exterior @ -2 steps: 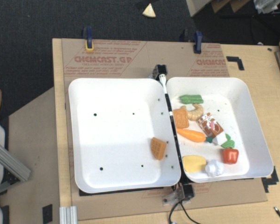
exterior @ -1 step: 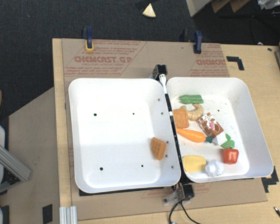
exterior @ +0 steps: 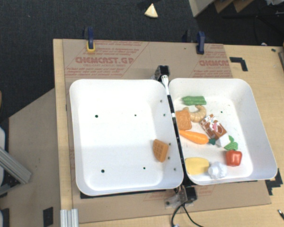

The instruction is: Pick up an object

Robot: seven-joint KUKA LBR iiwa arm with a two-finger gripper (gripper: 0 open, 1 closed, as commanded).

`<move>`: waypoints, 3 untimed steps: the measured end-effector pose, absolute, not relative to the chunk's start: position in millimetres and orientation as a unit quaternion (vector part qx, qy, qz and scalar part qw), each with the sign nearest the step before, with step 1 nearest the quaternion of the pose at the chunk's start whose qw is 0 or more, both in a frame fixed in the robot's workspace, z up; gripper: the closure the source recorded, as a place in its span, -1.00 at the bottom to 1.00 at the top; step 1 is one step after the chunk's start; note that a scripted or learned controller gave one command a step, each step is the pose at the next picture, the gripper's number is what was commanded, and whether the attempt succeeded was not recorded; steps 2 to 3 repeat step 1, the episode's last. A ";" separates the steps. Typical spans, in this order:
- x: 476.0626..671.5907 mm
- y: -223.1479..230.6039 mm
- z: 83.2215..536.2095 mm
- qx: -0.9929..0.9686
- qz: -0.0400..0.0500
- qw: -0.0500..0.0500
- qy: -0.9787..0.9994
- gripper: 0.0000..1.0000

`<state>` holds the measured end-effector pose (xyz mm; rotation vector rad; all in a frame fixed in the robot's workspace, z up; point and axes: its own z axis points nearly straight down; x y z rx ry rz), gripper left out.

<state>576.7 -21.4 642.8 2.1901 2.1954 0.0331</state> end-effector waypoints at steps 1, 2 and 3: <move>576.7 -21.4 642.3 0.706 0.010 0.020 0.708 -1.00; 576.7 -21.4 642.3 0.706 0.010 0.020 0.708 -1.00; 576.7 -21.4 642.3 0.706 0.010 0.020 0.708 -1.00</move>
